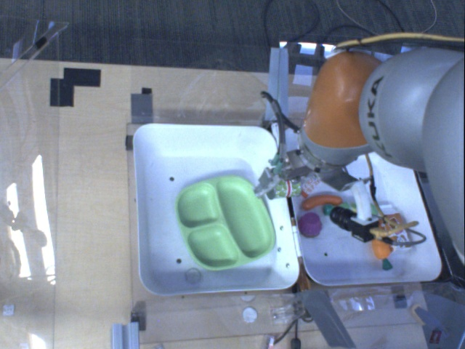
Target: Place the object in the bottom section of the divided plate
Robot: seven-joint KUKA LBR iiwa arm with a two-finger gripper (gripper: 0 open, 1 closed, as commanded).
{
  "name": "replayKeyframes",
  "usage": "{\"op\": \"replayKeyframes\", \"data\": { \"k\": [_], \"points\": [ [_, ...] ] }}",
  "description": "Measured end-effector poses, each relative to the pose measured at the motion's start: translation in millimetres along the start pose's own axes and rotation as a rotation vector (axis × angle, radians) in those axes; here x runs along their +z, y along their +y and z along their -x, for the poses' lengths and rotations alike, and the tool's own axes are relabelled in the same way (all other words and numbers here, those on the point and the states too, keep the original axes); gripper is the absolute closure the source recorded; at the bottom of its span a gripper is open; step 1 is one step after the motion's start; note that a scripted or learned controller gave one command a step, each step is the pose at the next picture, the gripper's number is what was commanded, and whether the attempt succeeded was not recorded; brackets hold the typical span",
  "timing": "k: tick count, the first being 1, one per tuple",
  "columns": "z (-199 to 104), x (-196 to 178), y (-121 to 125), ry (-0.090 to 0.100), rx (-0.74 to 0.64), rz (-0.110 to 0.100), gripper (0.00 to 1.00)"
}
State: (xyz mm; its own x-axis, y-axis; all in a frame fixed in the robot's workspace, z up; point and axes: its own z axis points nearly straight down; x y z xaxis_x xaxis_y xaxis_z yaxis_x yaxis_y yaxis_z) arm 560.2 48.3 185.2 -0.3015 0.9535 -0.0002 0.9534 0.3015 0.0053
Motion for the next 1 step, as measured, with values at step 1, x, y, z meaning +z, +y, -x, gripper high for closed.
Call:
{"op": "replayKeyframes", "data": {
  "k": [1],
  "points": [
    [-45.0, 0.4, -26.7, 0.0, -0.118, 0.0, 0.0]
  ]
}}
